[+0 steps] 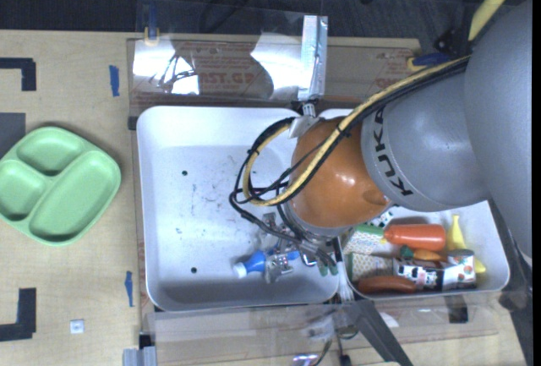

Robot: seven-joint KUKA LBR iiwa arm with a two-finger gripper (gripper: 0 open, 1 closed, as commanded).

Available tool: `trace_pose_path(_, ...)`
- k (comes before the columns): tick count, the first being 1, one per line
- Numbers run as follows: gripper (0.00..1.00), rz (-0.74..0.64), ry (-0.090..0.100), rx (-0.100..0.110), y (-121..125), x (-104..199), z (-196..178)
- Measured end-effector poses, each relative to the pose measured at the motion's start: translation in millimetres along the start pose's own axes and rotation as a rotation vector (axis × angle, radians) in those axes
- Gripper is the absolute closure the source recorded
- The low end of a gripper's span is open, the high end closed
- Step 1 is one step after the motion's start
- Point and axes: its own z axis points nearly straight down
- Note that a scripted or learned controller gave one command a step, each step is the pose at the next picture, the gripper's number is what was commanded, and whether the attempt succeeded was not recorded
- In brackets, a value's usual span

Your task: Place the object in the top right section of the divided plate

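The green divided plate (74,197) lies on the wooden bench at the far left, outside the bins, with nothing in its three sections. A small blue and white object (252,265) lies on the floor of the left white bin (194,187), near its front right corner. My gripper (286,259) is low in that bin, right beside the object on its right and touching or nearly touching it. The orange band and grey wrist hang above it and hide much of the gripper.
The right bin (500,273) holds several toy foods: an orange carrot-like piece (416,235), a yellow piece (457,231), a black-and-white spotted item (435,274) and a red one (385,282). A clear plastic panel (228,60) stands behind the left bin.
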Motion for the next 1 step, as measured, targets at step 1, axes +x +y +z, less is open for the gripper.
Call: trace_pose_path(1,1.00,-0.081,0.014,-0.003,81.9,-29.1,-50.3)
